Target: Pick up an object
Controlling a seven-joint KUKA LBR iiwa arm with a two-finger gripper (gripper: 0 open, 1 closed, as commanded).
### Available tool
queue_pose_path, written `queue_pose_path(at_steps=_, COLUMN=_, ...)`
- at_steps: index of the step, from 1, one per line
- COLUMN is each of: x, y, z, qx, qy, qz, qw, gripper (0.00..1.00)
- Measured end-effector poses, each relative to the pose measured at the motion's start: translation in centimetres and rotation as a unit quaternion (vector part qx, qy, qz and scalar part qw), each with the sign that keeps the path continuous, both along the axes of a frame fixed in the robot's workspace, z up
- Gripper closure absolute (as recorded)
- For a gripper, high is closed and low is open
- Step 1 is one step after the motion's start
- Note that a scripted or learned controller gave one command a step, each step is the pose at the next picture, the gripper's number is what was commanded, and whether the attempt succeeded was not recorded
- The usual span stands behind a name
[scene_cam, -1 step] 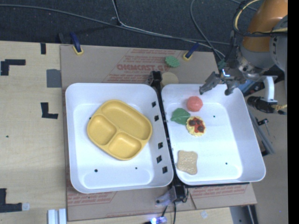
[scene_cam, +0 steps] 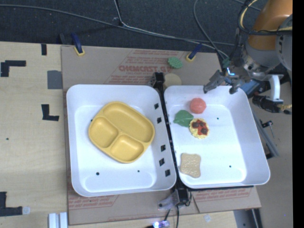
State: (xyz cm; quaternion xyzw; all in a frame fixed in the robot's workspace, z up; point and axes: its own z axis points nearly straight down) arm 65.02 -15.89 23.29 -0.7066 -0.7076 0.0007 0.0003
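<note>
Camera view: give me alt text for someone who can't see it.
The gripper hangs open over the right bin's far rim, holding nothing. That bin holds a tomato, green leaf, small pizza and toast; the left bin holds a yellow divided tray.

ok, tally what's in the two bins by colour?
Yellow: 1, divided tray
Red: 1, ball
Green: 1, leaf piece
Tan: 1, bread slice
Yellow with red topping: 1, small round piece
Total: 5
</note>
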Motion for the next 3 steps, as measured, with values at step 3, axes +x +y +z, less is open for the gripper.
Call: queue_pose_path(at_steps=3, x=0.2, y=-0.6, z=-15.0, qx=-0.0012, qy=-0.001, qz=0.001, qw=1.0000, gripper=0.00)
